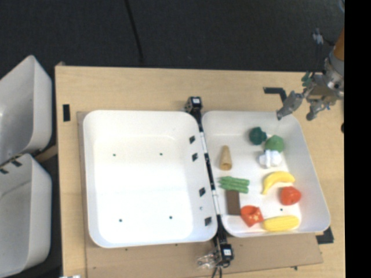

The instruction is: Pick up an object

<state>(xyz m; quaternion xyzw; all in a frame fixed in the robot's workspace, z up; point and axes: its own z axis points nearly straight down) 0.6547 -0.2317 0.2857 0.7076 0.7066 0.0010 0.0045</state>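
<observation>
Banana lies among toy foods in the right bin while the claw hovers spread apart, holding nothing.

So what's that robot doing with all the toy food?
The robot's gripper is up by the far right corner of the right bin, with its fingers spread and nothing between them. All the toy food lies in that bin: a banana, two red tomatoes, a green bean pod, a corn cob and an ice cream cone. The left bin sits beside it.
</observation>
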